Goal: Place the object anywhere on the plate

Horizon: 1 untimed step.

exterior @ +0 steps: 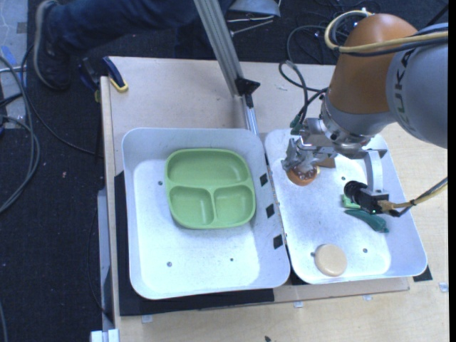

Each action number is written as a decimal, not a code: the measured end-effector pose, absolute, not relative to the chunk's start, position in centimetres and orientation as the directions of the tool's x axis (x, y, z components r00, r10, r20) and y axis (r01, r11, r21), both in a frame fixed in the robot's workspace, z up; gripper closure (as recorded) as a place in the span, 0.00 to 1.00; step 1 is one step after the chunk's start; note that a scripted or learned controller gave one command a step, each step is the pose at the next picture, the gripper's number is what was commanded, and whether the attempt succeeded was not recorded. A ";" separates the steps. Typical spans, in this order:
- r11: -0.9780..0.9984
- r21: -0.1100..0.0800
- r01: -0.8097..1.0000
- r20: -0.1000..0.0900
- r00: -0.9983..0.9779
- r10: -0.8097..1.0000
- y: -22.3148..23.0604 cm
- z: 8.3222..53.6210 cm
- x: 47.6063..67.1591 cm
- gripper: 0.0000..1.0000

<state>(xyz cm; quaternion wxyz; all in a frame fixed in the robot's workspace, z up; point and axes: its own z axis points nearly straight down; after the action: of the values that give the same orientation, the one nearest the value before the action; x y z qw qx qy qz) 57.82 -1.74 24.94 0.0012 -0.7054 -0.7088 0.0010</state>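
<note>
Orange object (303,176) beneath hand (301,164), touching; grip unclear.

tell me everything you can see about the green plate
The green plate is a pale green, matte, plastic-looking tray, roughly square with rounded corners and a raised rim. Ridges divide it into three compartments: one wide section across the far side and two smaller ones on the near side. It lies flat, turned slightly, in the upper middle of the left white bin. Nothing sits in it and nothing but the bin touches it.

Green plate (211,189) in left bin (142,262); gripper (302,164) over right bin (406,255).
</note>
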 end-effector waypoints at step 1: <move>0.007 -0.002 1.000 0.001 -0.007 1.000 2.9 24.9 56.8 1.00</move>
<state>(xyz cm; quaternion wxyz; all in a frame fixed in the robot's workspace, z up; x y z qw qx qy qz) 56.76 2.93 24.93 0.0013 -0.7045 -0.7097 0.0003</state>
